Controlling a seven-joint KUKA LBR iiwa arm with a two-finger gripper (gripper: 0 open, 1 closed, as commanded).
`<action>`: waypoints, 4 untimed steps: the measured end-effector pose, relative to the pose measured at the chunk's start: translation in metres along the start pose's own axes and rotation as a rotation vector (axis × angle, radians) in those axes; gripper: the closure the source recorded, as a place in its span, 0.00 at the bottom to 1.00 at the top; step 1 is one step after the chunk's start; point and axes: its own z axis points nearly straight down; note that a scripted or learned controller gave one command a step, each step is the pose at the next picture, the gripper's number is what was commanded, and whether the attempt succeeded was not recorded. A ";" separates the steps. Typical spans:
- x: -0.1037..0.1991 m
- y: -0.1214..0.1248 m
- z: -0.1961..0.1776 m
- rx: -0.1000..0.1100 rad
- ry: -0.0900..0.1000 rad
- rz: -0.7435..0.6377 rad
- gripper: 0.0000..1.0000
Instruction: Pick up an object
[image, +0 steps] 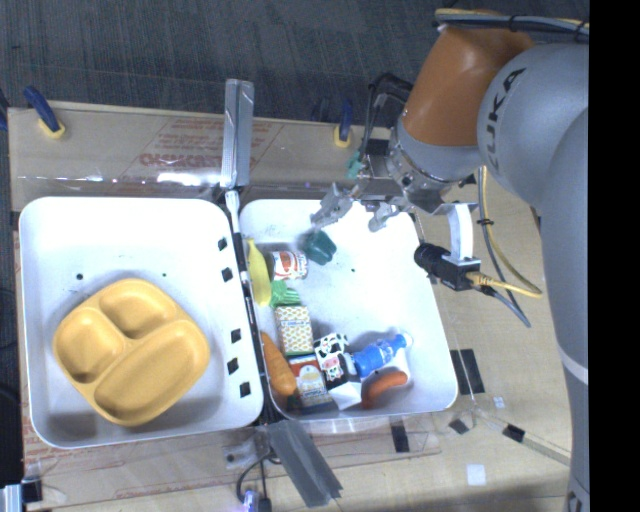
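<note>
Teal block (321, 245), small and angular, at the upper end of the right bin (425, 330), apart from the clutter lower down; probably light, rigid plastic or foam, unlikely to crush, perhaps smooth enough to slip from a skewed pinch; best taken across two flat opposite sides, squarely, low on the body. Gripper (355, 213) just above and slightly right of it, fingers spread wide, nothing between them; left fingertip (328, 211) near the block, not evidently touching. Further down the same bin: a yellow banana-like piece (258, 272) along the left wall, a small red-and-white can (290, 264), a carrot-shaped toy (279, 368), a blue bottle (380, 356), some small cartons packed closely together; harder to grasp cleanly, being crowded and partly overlapping. Left bin (40, 240) with a yellow divided tray (130, 348), broad and flat, awkward for two fingers. Isolated block judged the easiest target.
</note>
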 end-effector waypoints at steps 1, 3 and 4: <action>0.016 0.026 0.088 0.000 0.000 -0.009 0.00; -0.013 0.027 0.150 -0.016 -0.001 -0.221 1.00; 0.093 0.028 0.016 -0.004 0.000 -0.224 1.00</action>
